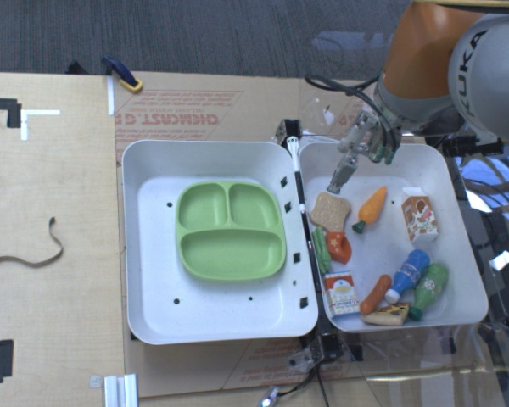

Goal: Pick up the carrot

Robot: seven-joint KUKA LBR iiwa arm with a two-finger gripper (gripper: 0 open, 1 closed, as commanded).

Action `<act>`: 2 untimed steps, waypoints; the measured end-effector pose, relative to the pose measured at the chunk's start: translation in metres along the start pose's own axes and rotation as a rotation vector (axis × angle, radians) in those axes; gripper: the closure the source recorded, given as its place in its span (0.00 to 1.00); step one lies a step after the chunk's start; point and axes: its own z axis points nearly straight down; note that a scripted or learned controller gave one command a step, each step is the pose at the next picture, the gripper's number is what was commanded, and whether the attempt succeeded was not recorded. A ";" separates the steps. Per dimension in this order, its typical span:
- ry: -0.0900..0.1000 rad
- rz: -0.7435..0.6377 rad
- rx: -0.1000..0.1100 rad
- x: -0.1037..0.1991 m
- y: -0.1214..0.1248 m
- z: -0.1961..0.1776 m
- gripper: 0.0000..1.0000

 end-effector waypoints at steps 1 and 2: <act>-0.016 -0.139 -0.007 0.019 -0.051 0.091 0.00; -0.018 -0.100 -0.009 0.033 -0.066 0.090 0.00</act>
